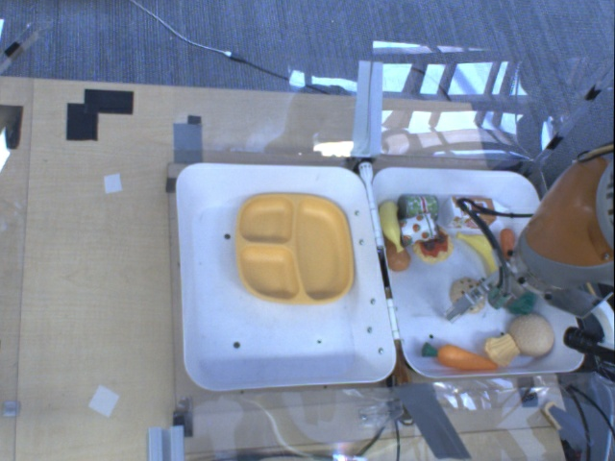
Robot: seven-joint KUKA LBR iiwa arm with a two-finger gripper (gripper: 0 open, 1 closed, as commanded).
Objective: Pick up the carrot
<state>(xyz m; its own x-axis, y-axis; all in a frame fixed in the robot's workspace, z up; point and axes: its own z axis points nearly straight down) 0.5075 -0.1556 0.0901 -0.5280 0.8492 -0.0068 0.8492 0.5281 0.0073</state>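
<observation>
Carrot (459, 357) lying at the right bin's (423, 286) six o'clock edge. Gripper (468, 302) hovering at twelve o'clock of it, fingers spread, pinching nothing.

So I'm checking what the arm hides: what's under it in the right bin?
Below the arm the gripper sits low in the right bin, beside a green piece. Whatever lies beneath the orange band is covered. The carrot lies uncovered near the front wall.

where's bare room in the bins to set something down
Left bin: bare floor all round the yellow divided plate, widest along the near edge. Right bin: crowded; one small patch between the bananas and the carrot.
</observation>
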